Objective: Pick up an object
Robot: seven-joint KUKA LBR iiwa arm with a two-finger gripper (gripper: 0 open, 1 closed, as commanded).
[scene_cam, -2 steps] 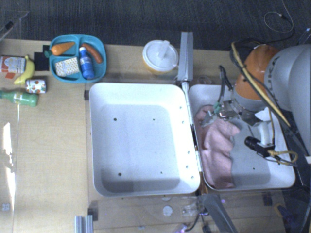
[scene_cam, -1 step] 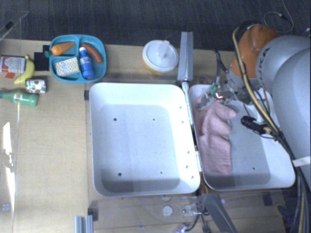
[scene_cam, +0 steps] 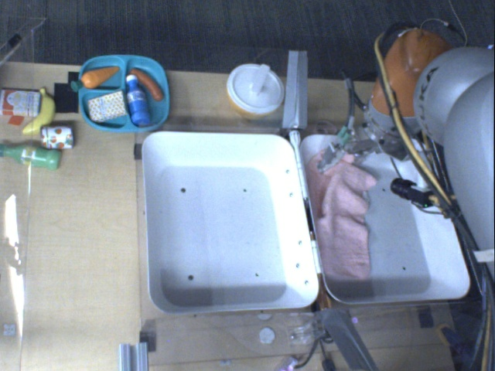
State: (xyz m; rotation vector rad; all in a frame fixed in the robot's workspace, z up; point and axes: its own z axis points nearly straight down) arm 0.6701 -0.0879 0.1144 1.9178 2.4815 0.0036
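Over on the left, the white bin point(scene_cam: 224, 222) is sitting bare, while in the right bin point(scene_cam: 418, 277) a pink cloth point(scene_cam: 344, 219) is lying bunched against the left wall. At the cloth's upper end the gripper point(scene_cam: 344, 149) is pressing in, though I cannot tell how far it is open or whether it is holding any fabric. My worry is that it is catching only a loose fold, so the limp cloth is likely slipping free on the lift.

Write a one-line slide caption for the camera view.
KUKA arm's gripper at the top edge of a pink cloth lying in the right bin; left bin alongside.
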